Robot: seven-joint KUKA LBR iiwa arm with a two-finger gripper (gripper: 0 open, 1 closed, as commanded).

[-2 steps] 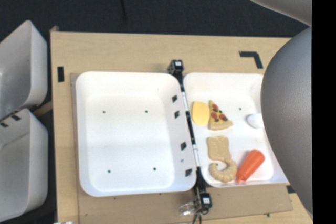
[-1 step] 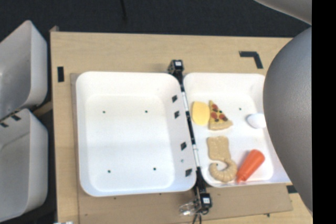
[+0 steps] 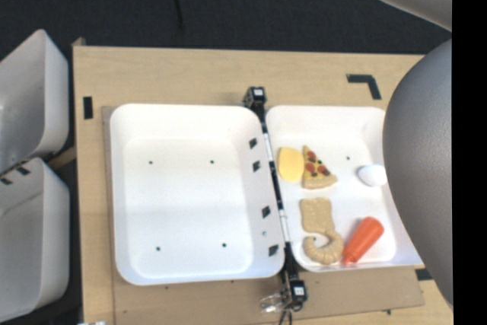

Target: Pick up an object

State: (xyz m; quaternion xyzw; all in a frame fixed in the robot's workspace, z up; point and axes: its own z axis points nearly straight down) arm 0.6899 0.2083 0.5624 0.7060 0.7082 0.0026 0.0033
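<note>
Right bin [image 3: 358, 122], your stock: carrot [image 3: 363, 239] at the near edge, long axis slanting up-right; pizza slice [image 3: 316, 168], cracker [image 3: 315, 214] and egg [image 3: 371, 175] nearby. Arm [image 3: 426, 164] overhangs that bin's right side. Jaw state: cannot tell.

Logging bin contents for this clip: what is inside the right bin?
The right bin holds a yellow piece, pizza slice, white egg, tan pieces and carrot. The arm covers its right side.
</note>
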